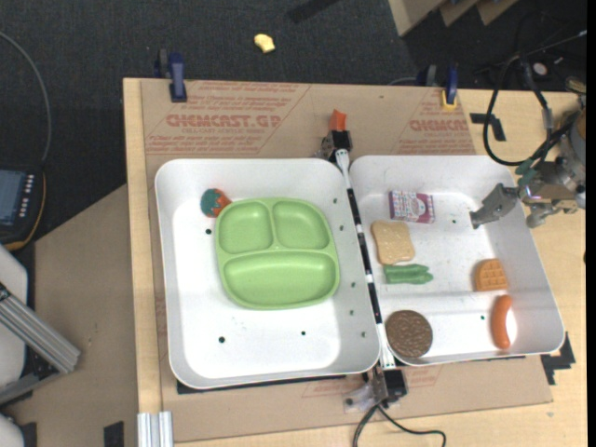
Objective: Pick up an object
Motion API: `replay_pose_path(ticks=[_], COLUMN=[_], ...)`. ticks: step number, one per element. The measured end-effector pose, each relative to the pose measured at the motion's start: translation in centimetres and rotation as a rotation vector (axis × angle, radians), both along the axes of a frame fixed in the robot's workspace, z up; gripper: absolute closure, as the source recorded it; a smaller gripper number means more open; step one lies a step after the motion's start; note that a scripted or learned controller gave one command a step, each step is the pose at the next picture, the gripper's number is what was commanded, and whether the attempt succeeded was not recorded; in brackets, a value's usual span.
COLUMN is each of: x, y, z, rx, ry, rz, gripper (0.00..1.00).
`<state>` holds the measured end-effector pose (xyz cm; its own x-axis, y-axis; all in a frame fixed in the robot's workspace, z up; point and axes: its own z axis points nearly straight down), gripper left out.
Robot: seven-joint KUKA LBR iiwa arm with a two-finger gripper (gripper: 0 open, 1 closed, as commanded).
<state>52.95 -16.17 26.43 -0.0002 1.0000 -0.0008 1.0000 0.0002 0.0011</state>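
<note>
Your end effector [498,206] hovers over the right bin's [461,180] far right corner, grasping nothing; whether it is released or clenched, you cannot tell. The waffle [491,275], sausage [503,321] and cookie [409,332] lie untouched, so the pick seems not yet begun.

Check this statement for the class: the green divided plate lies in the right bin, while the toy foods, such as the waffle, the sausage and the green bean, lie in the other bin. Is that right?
Not quite. The camera view shows the green divided plate in the left bin, not the right. The waffle, the sausage and the green bean lie in the other bin, the right bin.
</note>
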Motion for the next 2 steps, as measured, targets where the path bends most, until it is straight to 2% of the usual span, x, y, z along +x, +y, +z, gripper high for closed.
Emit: replay_pose_path(ticks=[1, 2], x=[1.9, -1.4], y=[-6.5, -5.5], z=[-14.2, -18.2], rx=[0.002, 0.009], ry=[0.010, 0.006], rz=[-0.005, 0.002], gripper=[0.00, 0.00])
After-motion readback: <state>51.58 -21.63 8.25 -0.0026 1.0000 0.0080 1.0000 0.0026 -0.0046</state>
